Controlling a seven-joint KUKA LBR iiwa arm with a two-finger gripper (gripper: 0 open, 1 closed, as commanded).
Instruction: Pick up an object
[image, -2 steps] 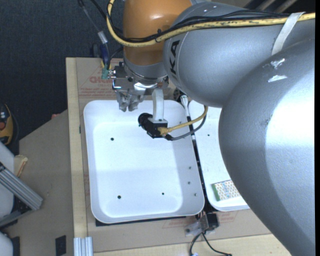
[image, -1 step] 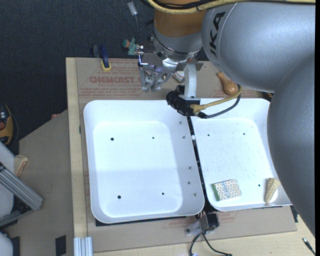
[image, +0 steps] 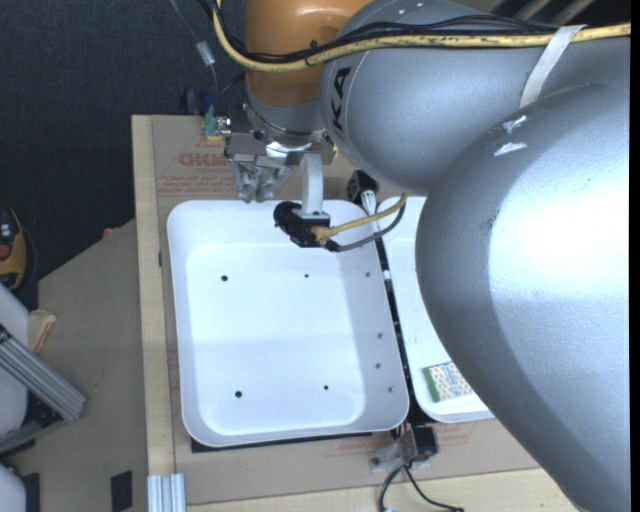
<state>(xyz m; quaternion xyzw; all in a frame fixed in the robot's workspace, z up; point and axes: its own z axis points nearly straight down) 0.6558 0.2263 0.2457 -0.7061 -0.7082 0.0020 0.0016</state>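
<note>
Camera view: arm (image: 520, 200) covers most of the right bin (image: 440, 405). Left bin (image: 290, 330) bare where visible. Gripper (image: 255, 185) at its far rim, grip state unclear. Only candidate: green-patterned card (image: 447, 382) (right bin, part-hidden). Risk: closing on nothing.

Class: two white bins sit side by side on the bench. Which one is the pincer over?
The left bin, the one in full view. The pincer hangs at its far rim, while the right bin lies mostly under the arm.
</note>
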